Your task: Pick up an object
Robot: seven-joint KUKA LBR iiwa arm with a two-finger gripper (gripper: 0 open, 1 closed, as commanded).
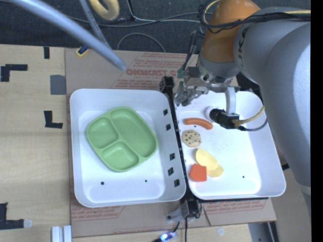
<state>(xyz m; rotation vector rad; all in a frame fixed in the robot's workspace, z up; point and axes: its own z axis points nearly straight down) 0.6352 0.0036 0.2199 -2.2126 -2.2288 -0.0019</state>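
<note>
Gripper [185, 96] hanging over right bin [252, 183], far-left corner, hard by the divider. Nearest pick: sausage [198, 122], just toward the near edge from the fingertips, long axis running across the bin, left to right. Cookie [191, 137] next beyond it, same line. Finger spread unreadable in the clutter; nothing seen between them.

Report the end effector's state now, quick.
End effector: cannot be told; it hangs over the far left corner of the right shallow white bin, above the orange-red sausage.
</note>
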